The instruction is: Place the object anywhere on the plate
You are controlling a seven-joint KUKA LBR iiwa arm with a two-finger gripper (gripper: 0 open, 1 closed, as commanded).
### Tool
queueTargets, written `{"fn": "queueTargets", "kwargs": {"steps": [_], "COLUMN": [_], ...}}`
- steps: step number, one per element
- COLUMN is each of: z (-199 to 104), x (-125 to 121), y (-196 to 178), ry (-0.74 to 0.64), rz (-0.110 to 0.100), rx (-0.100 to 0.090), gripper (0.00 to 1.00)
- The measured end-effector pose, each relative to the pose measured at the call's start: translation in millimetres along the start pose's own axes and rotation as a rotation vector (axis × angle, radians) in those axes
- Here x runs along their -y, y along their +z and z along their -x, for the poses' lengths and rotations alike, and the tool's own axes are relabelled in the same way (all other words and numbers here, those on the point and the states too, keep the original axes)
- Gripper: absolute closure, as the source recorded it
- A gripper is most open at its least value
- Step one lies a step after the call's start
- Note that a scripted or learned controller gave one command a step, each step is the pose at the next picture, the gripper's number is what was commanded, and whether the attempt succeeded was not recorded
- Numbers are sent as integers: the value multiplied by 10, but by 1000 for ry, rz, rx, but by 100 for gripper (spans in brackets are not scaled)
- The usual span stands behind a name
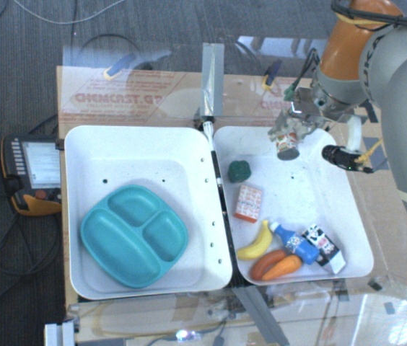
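Over the right bin's (348, 193) far edge: gripper (288, 144), finger state unclear.
The green object (239, 170) lies left of it, apart; teal plate (135, 235) in the left bin (88, 150).

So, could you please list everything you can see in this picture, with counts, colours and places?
bins: two, white, side by side on the bench
plate: one, teal, three compartments, left bin
green lump: one, right bin, upper left
carton: one, orange-and-white, right bin, middle
banana: one, yellow, right bin, lower part
carrot: one, orange, right bin, bottom edge
bottle: one, blue, beside the carrot
tablet: one, left of the bins
arm: one, grey and orange, upper right
hand: one, above the right bin's top
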State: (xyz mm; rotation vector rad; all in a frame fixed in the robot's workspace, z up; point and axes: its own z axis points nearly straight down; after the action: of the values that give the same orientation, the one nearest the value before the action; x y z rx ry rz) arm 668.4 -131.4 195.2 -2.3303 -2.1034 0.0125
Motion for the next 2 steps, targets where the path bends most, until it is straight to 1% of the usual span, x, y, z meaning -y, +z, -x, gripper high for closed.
{"fn": "queueTargets", "kwargs": {"steps": [1, 2], "z": [-802, -1101], "x": [859, 976], "y": [-517, 81], "ry": [-171, -235], "rz": [1, -1], "rx": [-3, -3], "gripper": [100, 100]}}
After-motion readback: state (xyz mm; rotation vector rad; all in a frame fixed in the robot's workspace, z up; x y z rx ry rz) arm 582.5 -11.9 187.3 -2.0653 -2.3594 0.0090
